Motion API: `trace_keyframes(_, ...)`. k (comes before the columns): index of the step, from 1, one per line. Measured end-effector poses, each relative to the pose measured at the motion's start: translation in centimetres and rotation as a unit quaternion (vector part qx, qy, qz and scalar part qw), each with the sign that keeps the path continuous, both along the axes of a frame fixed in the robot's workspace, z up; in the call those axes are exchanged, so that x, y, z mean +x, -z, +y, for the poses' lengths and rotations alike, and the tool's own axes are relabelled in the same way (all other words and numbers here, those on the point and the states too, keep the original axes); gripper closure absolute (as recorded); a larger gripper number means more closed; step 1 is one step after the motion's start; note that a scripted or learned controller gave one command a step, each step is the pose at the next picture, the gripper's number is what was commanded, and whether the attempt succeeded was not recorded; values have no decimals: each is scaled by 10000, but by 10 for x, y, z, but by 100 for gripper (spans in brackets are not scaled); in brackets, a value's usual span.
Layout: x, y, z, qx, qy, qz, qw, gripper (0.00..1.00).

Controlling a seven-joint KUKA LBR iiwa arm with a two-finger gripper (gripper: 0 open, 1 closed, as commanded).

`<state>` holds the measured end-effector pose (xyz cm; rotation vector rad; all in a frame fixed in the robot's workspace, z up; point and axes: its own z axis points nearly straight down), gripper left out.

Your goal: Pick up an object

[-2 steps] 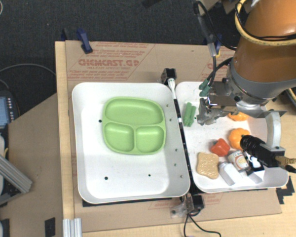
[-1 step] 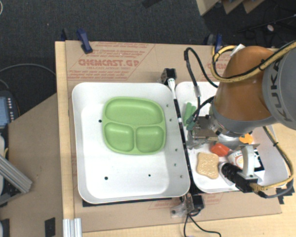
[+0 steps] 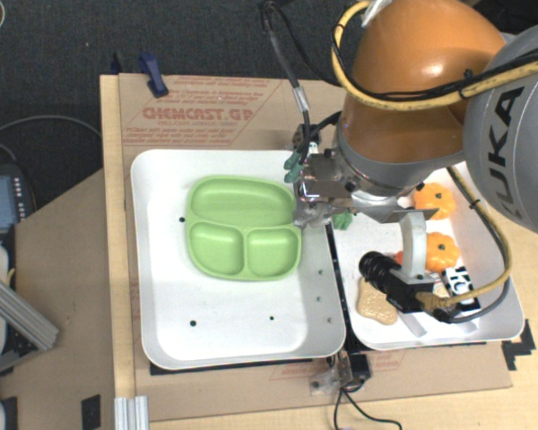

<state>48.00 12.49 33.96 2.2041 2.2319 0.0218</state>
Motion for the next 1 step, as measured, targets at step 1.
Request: trace_keyframes(1,-1,13,-32,-33,79,86,9999,100)
